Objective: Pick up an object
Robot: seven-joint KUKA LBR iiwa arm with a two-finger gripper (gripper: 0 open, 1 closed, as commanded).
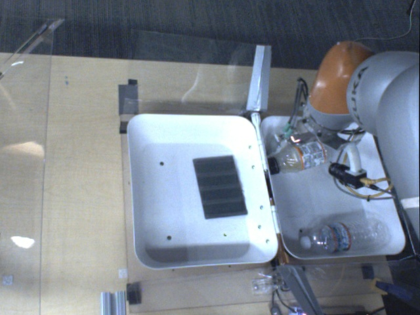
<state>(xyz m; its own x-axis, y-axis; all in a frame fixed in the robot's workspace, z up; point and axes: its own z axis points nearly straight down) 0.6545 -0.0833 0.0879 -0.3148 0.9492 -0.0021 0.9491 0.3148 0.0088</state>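
The bench (65, 195) carried two white bins side by side. The left bin (151, 176) held a dark ribbed pad (220, 186) lying flat near its middle, well apart from the walls. The right bin (321, 202) was partly covered by the grey arm (387, 104), which came in from the right, its orange band (336, 77) over the bin's far end. Two clear plastic bottles lay on their sides in that bin. One bottle (331, 237) rested near the front wall, cap pointing left, apart from the arm. The other bottle (298, 156) lay at the far left, dark cap close to the wall shared with the left bin. The gripper (303, 138) sat right over this second bottle, at or touching its upper side; the wrist and cables (357, 179) hid how its grip stood, so I could not tell whether it had hold of the bottle.
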